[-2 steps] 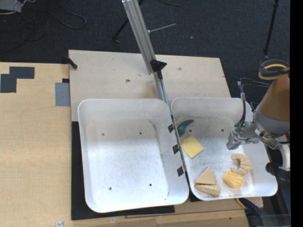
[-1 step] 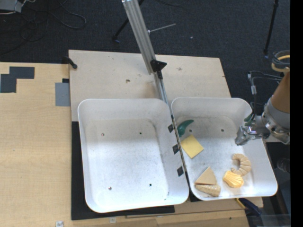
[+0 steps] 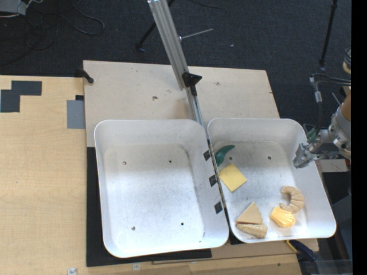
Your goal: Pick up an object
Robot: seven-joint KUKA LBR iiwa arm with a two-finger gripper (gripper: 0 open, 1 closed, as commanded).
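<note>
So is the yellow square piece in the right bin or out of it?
In. The yellow square piece lies flat on the right bin's floor, near the divider.

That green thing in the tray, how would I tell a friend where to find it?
Start at the right bin of the two white ones. Along its left wall, near the back, lies a small dark green curved piece, just above the flat yellow square. It is the one green item; its neighbours are yellow or tan.
</note>
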